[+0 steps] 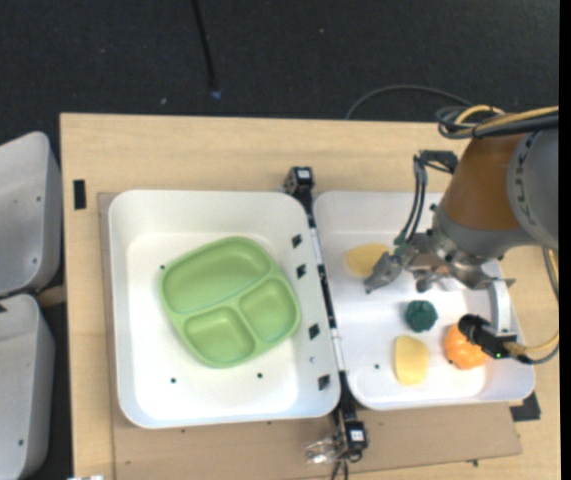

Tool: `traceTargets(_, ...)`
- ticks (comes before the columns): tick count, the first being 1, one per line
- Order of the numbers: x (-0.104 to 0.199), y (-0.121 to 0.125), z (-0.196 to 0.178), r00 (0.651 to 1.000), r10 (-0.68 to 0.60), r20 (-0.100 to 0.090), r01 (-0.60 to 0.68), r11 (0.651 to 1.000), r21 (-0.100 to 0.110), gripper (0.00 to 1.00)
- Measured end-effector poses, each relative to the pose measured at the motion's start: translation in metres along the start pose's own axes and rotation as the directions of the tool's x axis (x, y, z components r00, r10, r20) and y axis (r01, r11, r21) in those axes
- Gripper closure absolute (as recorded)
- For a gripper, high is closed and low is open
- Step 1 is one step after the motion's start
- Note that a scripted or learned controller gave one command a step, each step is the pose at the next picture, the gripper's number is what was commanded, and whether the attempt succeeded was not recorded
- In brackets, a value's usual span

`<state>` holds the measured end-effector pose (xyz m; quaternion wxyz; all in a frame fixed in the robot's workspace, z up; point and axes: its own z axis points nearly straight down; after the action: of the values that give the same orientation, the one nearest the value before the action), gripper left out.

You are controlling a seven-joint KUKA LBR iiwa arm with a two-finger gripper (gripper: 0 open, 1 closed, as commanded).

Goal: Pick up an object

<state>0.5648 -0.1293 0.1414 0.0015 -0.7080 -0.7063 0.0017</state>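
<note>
Camera view, looking down at a slant on a pale wooden bench point(85, 268) bearing two shallow white bins side by side.

Left white bin point(135, 388): holds a light green plastic divided plate point(229, 300) with three compartments, lying flat near the bin's middle, tilted a little against the bin's edges. Nothing on the plate.

Right white bin point(365, 393): holds four small things.
- Pale yellow rounded piece point(365, 259), far-left part of the bin, just left of the gripper.
- Dark green small round lump point(421, 315), near the bin's middle, just on the near side of the gripper.
- Yellow oblong soft-looking piece point(411, 359), near edge, apart from the green lump.
- Orange rounded object point(462, 347), near-right corner, partly covered by a black fitting with a cable.

Grey arm with orange band point(485, 183) reaching in from the right, wrist low over the far-right half of the right bin, hiding the bin floor beneath. Two-finger gripper point(410, 273) seen between the pale yellow piece and the dark green lump, one metal finger point(380, 276) pointing left towards the yellow piece. Nothing seen between the fingers; whether spread or closed cannot be told at this angle.

Around: black clips point(298, 179) along the seam between the bins, dark cables point(405, 98) looping over the bench's far-right side, white panels point(5, 218) at far left, dark floor point(265, 38) beyond.
</note>
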Motion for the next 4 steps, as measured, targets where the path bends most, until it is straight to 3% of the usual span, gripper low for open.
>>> traceTargets(1,-0.001,0.002,-0.014,1.000,0.005,0.001,-0.005,1.000,-0.007,1.00)
traceTargets(3,-0.007,0.007,-0.081,1.000,-0.002,0.001,0.002,1.000,-0.009,1.00)
traceTargets(4,0.035,-0.008,-0.089,1.000,-0.008,-0.001,0.008,1.000,-0.005,1.00)
